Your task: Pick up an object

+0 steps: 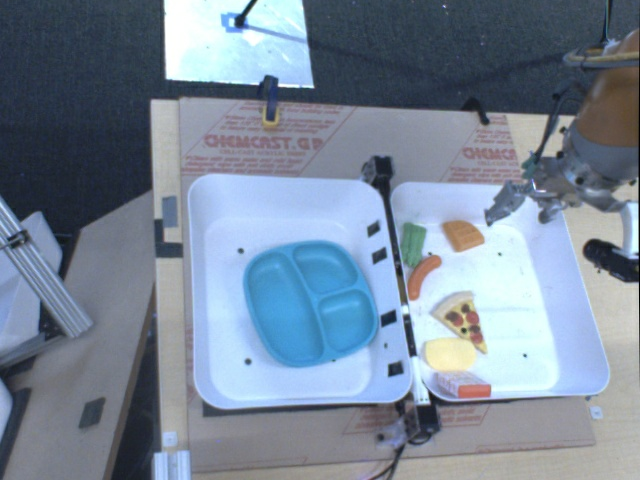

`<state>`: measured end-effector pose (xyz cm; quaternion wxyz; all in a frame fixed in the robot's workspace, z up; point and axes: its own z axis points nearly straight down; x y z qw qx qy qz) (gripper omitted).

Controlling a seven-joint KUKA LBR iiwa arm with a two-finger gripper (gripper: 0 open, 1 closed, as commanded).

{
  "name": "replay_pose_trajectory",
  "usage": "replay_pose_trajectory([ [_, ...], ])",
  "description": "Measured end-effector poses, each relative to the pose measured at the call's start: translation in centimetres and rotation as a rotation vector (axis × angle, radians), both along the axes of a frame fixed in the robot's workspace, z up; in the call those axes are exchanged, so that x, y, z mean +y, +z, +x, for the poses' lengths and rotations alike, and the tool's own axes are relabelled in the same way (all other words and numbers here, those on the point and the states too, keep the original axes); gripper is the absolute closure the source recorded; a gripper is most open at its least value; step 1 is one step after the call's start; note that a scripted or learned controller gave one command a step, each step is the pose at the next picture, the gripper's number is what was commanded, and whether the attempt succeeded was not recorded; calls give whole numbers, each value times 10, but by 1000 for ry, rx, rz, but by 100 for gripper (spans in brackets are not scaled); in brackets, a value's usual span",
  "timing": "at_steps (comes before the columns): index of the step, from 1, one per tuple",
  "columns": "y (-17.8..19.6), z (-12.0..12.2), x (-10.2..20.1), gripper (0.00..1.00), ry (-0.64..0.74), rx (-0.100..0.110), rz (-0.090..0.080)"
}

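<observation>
Toy food pieces lay in the right bin [570,298], the orange piece [463,234] nearest our gripper [520,203], which hung open and empty above it, so we feared it could slip sideways.

The pale wooden surface [166,148] in front of me is mostly covered by a tan cardboard sheet printed with red lettering [300,133]. Two shallow white plastic bins sit side by side on that sheet, touching along their inner edges: the left bin [215,208] and the right bin [560,368]. A row of small black clips [385,258] runs along the seam between them. A yellow-and-black clamp [269,103] grips the far edge of the cardboard. Beyond the surface, a shiny square metal plate [238,28] lies on the dark carpeted floor [420,18].
</observation>
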<state>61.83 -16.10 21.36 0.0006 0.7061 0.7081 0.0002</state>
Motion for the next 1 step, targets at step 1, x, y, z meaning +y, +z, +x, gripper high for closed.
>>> replay_pose_trajectory([
  [1,-42,4,-2,0,-1,1,0],
])
